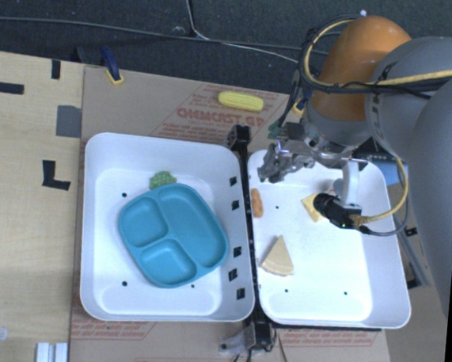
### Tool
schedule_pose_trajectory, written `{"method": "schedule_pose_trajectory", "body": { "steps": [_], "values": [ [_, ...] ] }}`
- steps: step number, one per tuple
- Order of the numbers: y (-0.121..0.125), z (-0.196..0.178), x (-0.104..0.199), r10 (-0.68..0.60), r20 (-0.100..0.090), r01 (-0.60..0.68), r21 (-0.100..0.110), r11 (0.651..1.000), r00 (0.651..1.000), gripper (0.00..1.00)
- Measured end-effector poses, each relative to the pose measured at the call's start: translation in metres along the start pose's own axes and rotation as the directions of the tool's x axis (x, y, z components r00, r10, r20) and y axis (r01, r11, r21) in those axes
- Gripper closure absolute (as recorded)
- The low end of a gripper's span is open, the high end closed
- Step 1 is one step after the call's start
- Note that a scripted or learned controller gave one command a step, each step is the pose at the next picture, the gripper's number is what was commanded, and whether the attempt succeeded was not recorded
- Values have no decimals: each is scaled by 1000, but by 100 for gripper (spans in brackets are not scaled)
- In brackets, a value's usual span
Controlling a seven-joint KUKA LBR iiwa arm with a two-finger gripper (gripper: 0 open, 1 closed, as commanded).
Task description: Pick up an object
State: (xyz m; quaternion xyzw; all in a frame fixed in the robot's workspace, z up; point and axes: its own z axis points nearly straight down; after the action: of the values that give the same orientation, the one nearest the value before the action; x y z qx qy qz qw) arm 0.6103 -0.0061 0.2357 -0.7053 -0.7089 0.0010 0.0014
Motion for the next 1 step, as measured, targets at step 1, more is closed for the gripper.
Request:
{"method": "schedule_pose_trajectory", "body": {
  "steps": [1],
  "values": [
    [6,-5,51,-1,-1,1,-2,1000,1000,100]
  ]
}}
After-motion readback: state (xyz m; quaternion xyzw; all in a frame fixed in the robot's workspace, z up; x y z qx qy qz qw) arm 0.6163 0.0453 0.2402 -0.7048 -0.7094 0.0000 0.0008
